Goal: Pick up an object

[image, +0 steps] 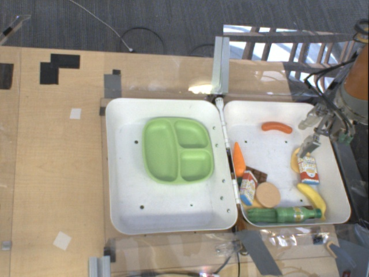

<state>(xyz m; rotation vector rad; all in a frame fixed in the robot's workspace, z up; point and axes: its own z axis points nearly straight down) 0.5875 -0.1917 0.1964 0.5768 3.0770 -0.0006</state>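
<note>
- The arm (353,91) was cut off by the right edge, leaving just its wrist end in sight.
- The end effector (311,145) was too small to show its fingers clearly.
- The tube (308,170) hid part of a banana (294,160).
- Label print on the small bottle (248,187) was unreadable.

right bin (271,111) centre open, items (279,214) crowd front

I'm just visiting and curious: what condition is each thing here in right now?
Green plate: lying flat in the left bin, nothing on it.
Sausage: lying loose.
Carrot: against the divider.
Green bottle: on its side.
Banana: lying loose.
Gripper: above the right bin.
</note>
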